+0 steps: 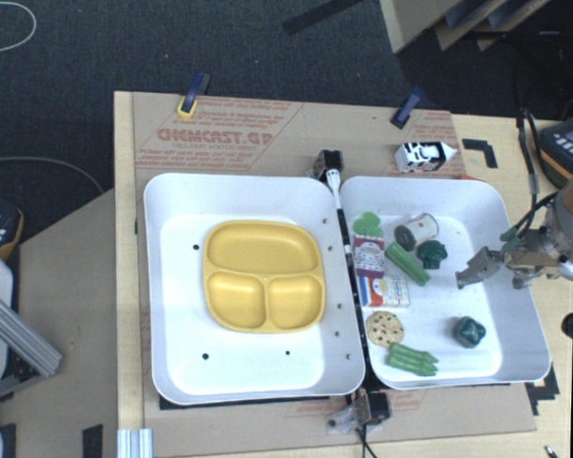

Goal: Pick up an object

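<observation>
The arm enters from the right edge of the camera view, low over the bench, with little of it in frame: a pale grey rounded wrist section sits at the far right, and a darker block of hardware follows it leftward. From that block the gripper [480, 270] reaches out to the left and slightly downward. One grey finger [477, 268] shows clearly as a slim angled piece ending in a blunt tip (the other is hard to separate from it at this slant, so the gap between them cannot be judged). Dark cables loop above the wrist and run up along the right edge.
</observation>
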Robot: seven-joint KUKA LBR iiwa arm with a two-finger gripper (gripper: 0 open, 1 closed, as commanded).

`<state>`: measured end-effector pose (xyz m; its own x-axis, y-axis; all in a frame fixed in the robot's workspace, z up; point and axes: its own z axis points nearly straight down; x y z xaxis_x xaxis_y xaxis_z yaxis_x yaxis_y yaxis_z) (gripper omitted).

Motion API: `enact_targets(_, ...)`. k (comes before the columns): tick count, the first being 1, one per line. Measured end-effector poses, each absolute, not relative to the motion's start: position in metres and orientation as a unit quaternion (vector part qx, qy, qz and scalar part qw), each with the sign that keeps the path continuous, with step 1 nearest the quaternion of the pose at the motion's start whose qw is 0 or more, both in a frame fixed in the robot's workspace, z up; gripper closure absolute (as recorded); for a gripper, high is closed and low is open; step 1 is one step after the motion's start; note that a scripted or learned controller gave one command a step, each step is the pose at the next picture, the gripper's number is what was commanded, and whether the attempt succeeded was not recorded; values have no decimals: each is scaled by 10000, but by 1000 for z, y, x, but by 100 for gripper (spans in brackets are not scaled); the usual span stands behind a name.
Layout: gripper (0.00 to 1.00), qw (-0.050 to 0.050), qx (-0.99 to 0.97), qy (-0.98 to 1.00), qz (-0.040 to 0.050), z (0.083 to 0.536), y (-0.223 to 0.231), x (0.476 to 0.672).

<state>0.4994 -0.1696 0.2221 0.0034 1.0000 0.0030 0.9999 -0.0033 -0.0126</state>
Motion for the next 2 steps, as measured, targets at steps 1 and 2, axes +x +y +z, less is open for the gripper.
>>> enact_targets(1, 0, 0, -7070, -7072, 1, 228, -169, 502)
enact_targets(2, 0, 28, -7074, -7068, 9, 185, -171, 497)
